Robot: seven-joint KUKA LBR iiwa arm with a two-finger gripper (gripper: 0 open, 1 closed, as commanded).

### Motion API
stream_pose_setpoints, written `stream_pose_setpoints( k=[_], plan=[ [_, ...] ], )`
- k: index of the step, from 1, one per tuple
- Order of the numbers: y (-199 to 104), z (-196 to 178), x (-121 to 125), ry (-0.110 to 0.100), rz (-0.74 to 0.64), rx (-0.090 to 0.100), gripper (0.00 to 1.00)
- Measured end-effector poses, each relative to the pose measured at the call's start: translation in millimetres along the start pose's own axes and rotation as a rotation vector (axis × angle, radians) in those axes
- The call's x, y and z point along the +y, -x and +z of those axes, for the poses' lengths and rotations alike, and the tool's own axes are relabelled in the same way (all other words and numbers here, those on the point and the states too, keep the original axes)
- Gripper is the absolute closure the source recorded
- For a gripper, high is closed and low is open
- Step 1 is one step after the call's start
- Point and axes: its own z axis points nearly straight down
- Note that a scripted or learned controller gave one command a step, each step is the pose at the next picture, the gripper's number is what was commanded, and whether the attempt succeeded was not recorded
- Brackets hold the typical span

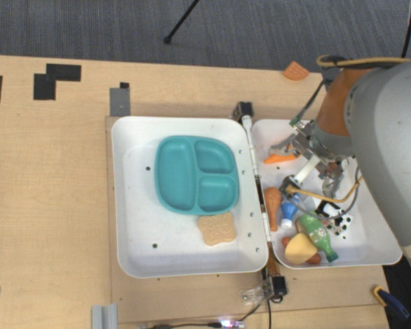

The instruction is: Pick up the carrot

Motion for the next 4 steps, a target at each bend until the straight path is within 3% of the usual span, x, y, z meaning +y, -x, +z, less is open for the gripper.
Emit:
stream_pose_setpoints(
  k=[1,2,3,4],
  plan=[
    [2.7,-0.5,-11.0,0.001,0.114,0.001,0.0],
    [10.0,-0.4,-17.9,0.001,0.424,0.002,0.0],
    [-10.0,-1.0,6.7,0.004,0.518,0.004,0.0],
    [-53.7,-105.2,-8.6,0.009,0.35,0.01,0.0]
  ],
)
